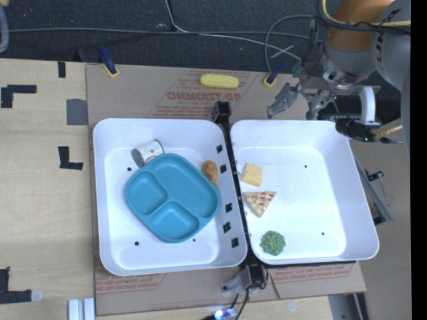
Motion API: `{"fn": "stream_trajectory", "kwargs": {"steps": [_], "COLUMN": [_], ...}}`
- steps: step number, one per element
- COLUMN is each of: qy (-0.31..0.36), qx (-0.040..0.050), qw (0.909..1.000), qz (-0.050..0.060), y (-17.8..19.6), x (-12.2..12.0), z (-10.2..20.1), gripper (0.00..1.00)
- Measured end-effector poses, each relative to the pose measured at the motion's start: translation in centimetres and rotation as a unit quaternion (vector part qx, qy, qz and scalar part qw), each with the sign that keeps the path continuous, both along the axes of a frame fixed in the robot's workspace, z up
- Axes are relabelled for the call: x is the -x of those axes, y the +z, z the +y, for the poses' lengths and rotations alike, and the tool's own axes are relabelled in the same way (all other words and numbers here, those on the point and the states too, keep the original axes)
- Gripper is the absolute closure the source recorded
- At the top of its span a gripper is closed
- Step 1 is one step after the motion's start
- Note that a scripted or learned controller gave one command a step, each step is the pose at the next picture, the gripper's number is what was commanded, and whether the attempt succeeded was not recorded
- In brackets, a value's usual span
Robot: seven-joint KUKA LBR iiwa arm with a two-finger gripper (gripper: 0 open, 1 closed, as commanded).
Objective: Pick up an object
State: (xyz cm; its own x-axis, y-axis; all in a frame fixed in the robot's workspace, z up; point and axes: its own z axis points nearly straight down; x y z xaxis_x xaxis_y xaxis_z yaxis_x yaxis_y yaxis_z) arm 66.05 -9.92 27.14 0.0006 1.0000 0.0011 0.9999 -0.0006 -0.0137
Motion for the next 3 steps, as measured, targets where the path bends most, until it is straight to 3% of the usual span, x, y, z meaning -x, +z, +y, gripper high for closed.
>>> {"fn": "stream_trajectory", "kwargs": {"steps": [1, 3], "qy": [0.001, 0.001], "qx": [0.0007, 0.0009], "qw": [1.0000, 1.0000], "qz": [-0.006, -0.004], "y": [0.8, -9.8], "x": [-0.2, 0.4], "z": [0.0, -0.2], "gripper": [0.00, 0.00]}}
